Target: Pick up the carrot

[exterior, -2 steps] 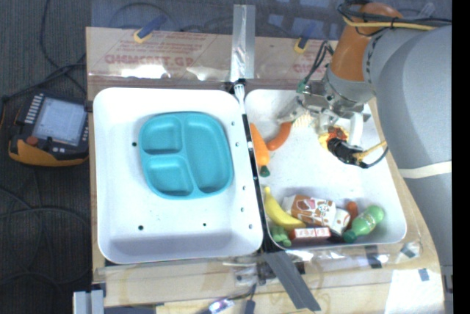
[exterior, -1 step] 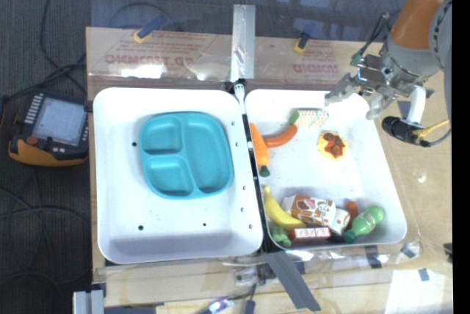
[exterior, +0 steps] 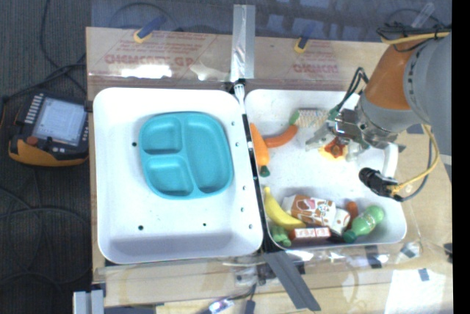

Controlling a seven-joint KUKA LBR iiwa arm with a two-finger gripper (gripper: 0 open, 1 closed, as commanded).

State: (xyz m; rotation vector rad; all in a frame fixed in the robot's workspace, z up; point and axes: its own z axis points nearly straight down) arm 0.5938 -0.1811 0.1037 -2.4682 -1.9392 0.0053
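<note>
The carrot (exterior: 258, 149), orange with a dark green stub at its near end, lies along the left wall of the right bin (exterior: 382, 191). A curved orange vegetable (exterior: 282, 135) lies just right of it, its far end next to a pale green piece (exterior: 294, 117). My gripper (exterior: 335, 141) hangs over the middle right of the same bin, well to the right of the carrot and apart from it. A small orange-red item (exterior: 334, 150) sits right under the gripper, partly hidden by it.
Along the right bin's near side lie a banana (exterior: 276, 210), a brown carton (exterior: 317, 210), a red packet (exterior: 311, 234) and a green bottle (exterior: 366, 222). A bristly pale object (exterior: 312, 117) lies at the back. The left bin (exterior: 117, 217) holds a blue divided plate (exterior: 186, 153).
</note>
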